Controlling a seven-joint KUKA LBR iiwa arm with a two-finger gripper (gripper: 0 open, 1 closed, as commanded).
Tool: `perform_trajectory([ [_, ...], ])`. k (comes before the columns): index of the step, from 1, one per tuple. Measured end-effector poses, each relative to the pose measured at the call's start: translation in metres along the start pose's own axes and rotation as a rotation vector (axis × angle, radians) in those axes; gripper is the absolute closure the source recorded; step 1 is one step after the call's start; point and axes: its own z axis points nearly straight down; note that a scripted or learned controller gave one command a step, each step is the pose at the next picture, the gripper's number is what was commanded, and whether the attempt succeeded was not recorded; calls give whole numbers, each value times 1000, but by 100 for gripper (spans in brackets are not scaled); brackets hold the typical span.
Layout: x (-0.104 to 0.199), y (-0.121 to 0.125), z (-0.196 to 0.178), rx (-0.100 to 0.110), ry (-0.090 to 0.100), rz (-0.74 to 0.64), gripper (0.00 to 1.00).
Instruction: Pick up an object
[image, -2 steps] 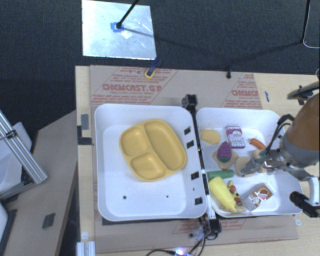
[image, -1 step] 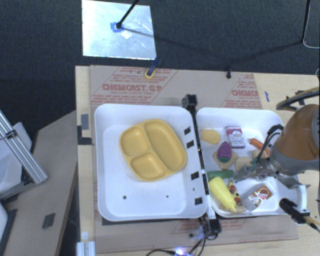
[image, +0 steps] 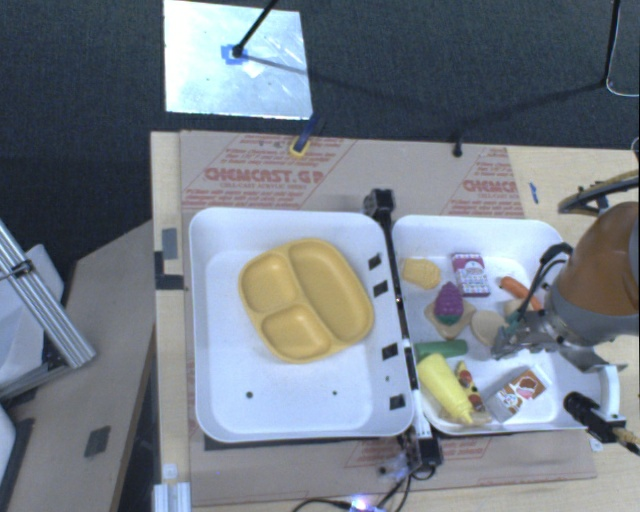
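My gripper (image: 512, 338) hovers lower right, its state I cannot tell; the small red-and-white carton (image: 516, 389) looks light, stiff: grip its flat sides.

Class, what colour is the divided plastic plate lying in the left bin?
Yellow. The three-compartment divided plastic plate shows plainly in the overhead camera view.

The bench (image: 170, 330) bears cardboard (image: 420, 175) under two white bins (image: 215, 400).

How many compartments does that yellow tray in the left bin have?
3. The yellow tray has one compartment at its upper left, a long one along its right side, and one at its lower edge.
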Motion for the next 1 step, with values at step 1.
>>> perform_trajectory([
  [1,0,2,-43,-3,-1,-3,100],
])
